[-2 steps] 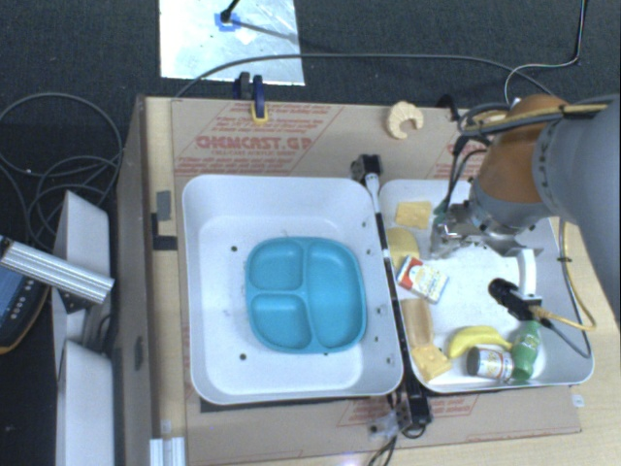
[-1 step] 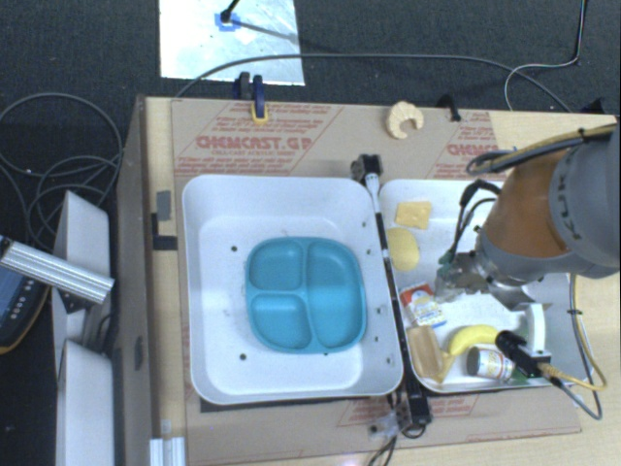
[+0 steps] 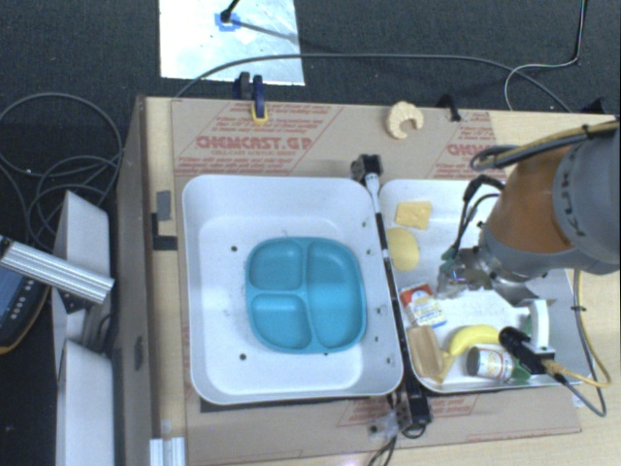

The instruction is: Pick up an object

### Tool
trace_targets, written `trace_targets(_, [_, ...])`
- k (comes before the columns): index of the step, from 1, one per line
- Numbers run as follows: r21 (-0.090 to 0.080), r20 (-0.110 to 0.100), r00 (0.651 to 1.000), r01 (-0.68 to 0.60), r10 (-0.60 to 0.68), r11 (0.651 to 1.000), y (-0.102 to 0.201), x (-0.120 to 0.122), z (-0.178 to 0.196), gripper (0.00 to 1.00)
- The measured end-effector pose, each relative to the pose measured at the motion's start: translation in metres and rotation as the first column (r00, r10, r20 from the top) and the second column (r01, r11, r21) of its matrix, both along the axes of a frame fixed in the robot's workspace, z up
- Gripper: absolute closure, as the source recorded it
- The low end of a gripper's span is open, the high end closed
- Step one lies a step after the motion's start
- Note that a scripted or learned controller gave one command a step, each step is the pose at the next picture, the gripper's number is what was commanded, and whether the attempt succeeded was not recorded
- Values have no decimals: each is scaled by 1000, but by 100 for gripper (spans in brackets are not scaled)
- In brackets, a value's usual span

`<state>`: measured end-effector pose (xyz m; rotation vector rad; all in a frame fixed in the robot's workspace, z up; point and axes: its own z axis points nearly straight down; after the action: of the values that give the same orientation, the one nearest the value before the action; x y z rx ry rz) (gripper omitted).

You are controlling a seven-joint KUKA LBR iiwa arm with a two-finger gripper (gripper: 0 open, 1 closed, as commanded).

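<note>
The gripper (image 3: 454, 278) hangs low over the floor of the right bin (image 3: 444, 194); from this slant I cannot tell whether it is open or closed, and nothing shows held in it. Just beside it, toward the near left, lies a red-and-white packet (image 3: 424, 307), the nearest thing to pick. It looks light, flat and probably crinkly, so it may slide on the smooth bin floor; a pinch across its short sides seems the safest hold. A little further off sits a round yellow fruit (image 3: 404, 249), firm-looking but likely to roll, and beyond it a yellow block (image 3: 414, 214). Toward the near edge lie a tan block (image 3: 425, 349), a banana (image 3: 471, 338) and a small jar (image 3: 488, 363) on its side, close together. That makes six things in this bin, one of each. The left bin (image 3: 223, 212) holds one blue divided plate (image 3: 304, 292). Out on the counter (image 3: 320, 134) lies one pale curled piece (image 3: 405, 118).
</note>
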<state>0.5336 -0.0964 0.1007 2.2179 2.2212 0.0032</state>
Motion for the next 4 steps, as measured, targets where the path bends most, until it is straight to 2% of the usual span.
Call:
trace_targets(1, [1, 3, 1000, -3, 3, 1000, 48, 91, 86, 100])
trace_targets(2, [2, -1, 1000, -4, 4, 1000, 108, 113, 84, 100])
trace_targets(3, [0, -1, 1000, -4, 4, 1000, 107, 113, 84, 0])
trace_targets(4, [-1, -2, 1000, 0, 0, 1000, 43, 39, 84, 0])
